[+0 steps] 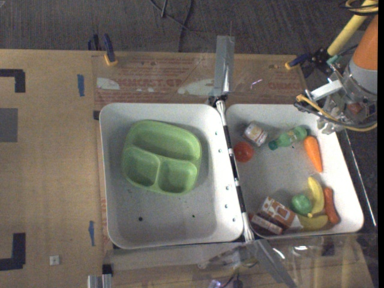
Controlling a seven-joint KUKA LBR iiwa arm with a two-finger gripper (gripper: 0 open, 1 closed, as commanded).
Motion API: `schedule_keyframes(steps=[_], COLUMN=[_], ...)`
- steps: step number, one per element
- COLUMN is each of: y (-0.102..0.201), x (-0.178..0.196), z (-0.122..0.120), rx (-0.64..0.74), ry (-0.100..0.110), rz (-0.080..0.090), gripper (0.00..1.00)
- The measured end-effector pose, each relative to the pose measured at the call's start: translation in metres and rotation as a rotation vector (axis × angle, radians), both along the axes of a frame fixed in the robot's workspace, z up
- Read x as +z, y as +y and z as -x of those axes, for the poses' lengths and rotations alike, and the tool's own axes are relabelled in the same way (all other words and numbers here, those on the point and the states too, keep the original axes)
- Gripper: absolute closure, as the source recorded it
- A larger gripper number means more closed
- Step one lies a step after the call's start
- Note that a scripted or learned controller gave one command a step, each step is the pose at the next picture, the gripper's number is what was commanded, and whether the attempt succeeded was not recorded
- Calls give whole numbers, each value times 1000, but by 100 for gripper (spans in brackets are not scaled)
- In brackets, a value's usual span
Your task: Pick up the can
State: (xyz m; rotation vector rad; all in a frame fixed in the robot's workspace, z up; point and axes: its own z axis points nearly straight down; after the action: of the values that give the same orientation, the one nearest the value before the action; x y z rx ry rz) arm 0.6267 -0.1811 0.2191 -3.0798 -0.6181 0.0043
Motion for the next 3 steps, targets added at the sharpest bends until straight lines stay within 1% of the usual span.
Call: schedule_keyframes(steps=[1,2,3], y=[-42,-42,-42], x=[-5,96,95], z=[20,-15,-15], rx=[-194,-137,-137], ry=[3,0,1], rz=[-2,0,0], gripper=[100,100,0])
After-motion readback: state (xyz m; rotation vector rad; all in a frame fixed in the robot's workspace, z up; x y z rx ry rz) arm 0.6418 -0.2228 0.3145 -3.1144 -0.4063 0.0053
